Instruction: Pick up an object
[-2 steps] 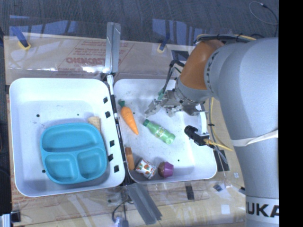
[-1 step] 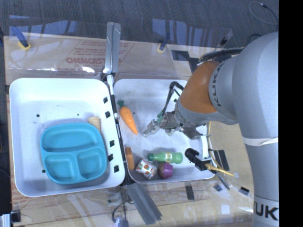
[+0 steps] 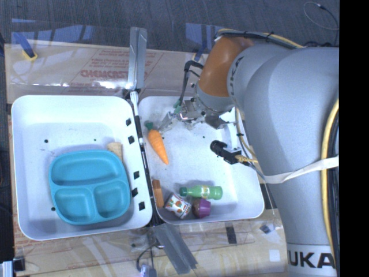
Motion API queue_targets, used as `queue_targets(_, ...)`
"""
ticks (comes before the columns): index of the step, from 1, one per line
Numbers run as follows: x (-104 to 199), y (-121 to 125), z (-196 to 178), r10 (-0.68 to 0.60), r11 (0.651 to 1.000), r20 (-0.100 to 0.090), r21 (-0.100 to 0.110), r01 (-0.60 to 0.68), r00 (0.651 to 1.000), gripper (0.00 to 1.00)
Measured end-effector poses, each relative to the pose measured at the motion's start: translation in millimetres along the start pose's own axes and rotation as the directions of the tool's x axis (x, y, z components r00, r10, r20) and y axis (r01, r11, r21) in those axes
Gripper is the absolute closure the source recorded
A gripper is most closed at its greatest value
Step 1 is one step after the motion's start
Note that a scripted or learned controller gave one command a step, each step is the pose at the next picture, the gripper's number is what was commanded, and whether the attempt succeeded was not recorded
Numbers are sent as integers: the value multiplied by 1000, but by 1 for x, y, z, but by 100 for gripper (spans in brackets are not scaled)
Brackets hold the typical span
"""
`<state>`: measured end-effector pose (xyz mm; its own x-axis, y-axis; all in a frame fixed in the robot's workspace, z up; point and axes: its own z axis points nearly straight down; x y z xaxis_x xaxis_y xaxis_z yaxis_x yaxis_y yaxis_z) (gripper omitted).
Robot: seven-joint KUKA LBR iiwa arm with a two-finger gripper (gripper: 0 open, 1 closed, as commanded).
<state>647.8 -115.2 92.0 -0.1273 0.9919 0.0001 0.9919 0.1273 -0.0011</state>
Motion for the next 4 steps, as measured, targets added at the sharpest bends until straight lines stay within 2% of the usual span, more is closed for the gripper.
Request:
queue_targets(1,19,-47,-3,-112,994,9,-6,112,994,0)
queue_targets(2,16,12,-1,-261,965,1,-1,261,965,0)
queue_targets(3,21,-31,0,-424,905,0,0,424,905,0)
queue_targets(4,15,12,-1,-383,924,1,-1,383,924,0)
